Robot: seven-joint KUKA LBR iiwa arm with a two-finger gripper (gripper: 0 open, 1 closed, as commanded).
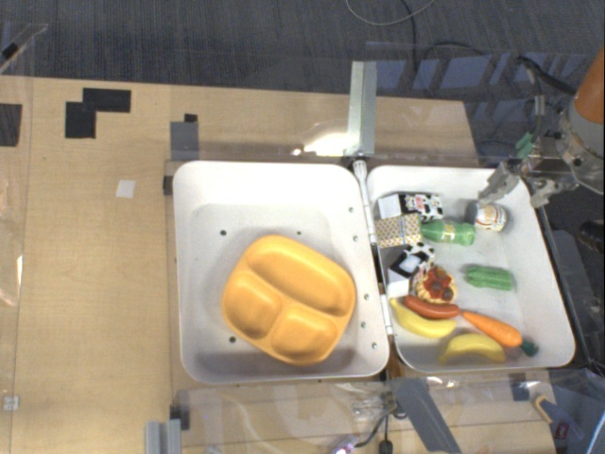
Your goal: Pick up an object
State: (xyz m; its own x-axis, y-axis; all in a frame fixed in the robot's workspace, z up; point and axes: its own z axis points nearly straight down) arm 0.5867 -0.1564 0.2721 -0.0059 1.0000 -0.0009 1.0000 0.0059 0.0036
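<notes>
The gripper (513, 180) hangs at the right bin's (553, 282) far right corner, one finger tip near a small round white thing (489, 218), possibly a ball. Its jaws look apart with nothing between them, though the view is poor there. The ball lies free just beside a green bottle (447, 232), so the best approach is probably straight down, jaws straddling the ball, closing away from the bottle and the bin wall.

Robot lab, wooden bench (95, 282), twin bins (189, 348) (loose cable (397, 12))
</notes>
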